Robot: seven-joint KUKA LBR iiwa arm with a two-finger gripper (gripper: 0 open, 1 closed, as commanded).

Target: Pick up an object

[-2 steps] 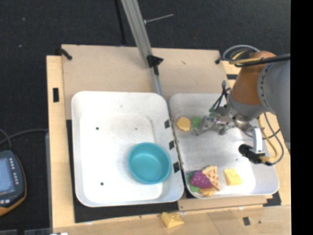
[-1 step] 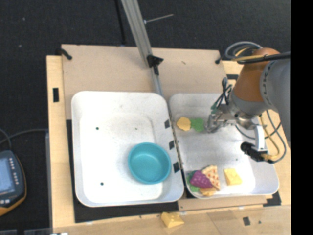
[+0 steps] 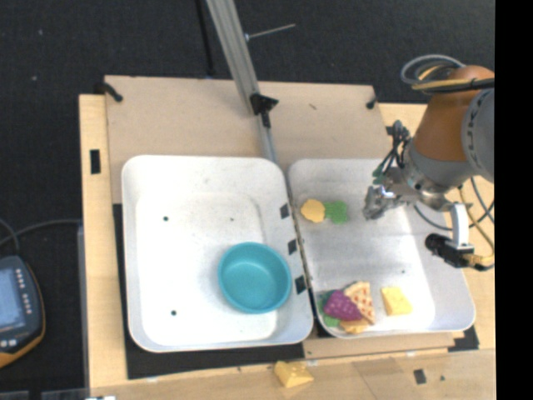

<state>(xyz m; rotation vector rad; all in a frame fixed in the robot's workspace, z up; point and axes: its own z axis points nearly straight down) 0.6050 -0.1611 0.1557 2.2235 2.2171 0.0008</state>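
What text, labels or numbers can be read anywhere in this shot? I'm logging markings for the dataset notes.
None can be read.
The handheld pendant at the left edge has a screen and buttons, but whatever is on them is too small and blurred to make out.
The two white bins, the blue bowl, the toy foods and the arm bear no visible lettering.

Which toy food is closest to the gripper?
The green piece. It lies just left of the gripper, touching the round yellow piece. The other foods sit far off at the right bin's bottom edge.
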